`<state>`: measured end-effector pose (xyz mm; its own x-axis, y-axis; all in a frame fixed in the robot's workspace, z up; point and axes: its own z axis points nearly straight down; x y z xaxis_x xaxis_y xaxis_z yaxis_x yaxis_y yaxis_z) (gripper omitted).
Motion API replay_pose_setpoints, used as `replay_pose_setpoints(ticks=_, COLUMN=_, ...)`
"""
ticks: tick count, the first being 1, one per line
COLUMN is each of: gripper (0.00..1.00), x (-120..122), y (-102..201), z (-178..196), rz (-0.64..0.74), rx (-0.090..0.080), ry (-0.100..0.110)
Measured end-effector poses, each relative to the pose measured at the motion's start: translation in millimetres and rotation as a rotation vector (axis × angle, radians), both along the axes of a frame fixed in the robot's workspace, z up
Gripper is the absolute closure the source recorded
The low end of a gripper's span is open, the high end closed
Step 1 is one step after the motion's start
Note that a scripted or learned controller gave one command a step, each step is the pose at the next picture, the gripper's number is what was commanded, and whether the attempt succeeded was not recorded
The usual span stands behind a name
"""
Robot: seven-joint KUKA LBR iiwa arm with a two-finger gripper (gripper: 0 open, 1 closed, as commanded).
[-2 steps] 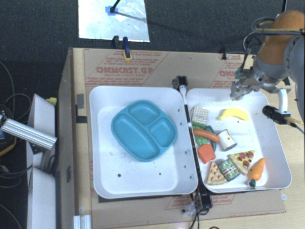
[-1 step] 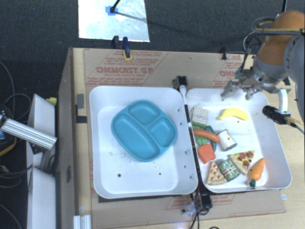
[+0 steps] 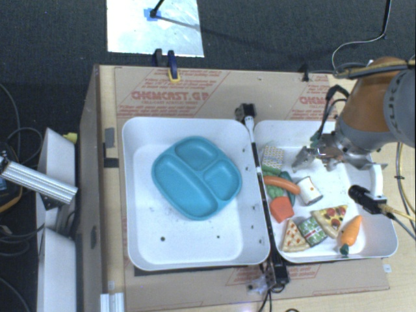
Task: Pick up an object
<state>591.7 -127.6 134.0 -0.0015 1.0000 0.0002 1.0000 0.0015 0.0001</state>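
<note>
Nearest to the lens, the grey and orange arm [image 3: 370, 106] is seen at the right of the frame, and its pincer [image 3: 314, 156] is held above the upper half of the right bin [image 3: 296, 134]. Whether the pincer is apart or together cannot be told from this angle.

Just below the pincer, a white cylinder [image 3: 309, 189] with a red band is laid on its side on the bin floor. To the left of the cylinder, and touching or nearly touching it, a long orange toy vegetable [image 3: 279, 183] is placed slantwise. Above that vegetable, against the bin's left wall, a pale speckled block [image 3: 273, 155] is found. Below the vegetable a red block [image 3: 281, 208] is set.

Along the lower edge of the same bin, four more toys are gathered in a loose row: a pizza slice [image 3: 294, 236] at the left, a green-edged piece [image 3: 314, 230] beside it, a second pizza slice [image 3: 332, 218] slightly higher, and a carrot [image 3: 350, 230] at the right. All of the objects that could be picked up are thus kept in the right bin.

At the centre of the frame, the left bin [image 3: 153, 242] is occupied by a blue divided plate [image 3: 197, 176] with three compartments, turned at a slant. Both bins are borne on a printed cardboard sheet [image 3: 195, 91].
</note>
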Motion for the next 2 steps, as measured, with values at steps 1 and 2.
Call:
replay_pose_setpoints(ticks=1, gripper=0.00, x=-106.1, y=-78.8, z=-26.6, rz=-0.003, rx=-0.002, ry=0.001)
replay_pose_setpoints(ticks=2, gripper=0.00, x=-54.5, y=-10.8, z=-29.2, rz=0.003, rx=0.000, ry=-0.002)
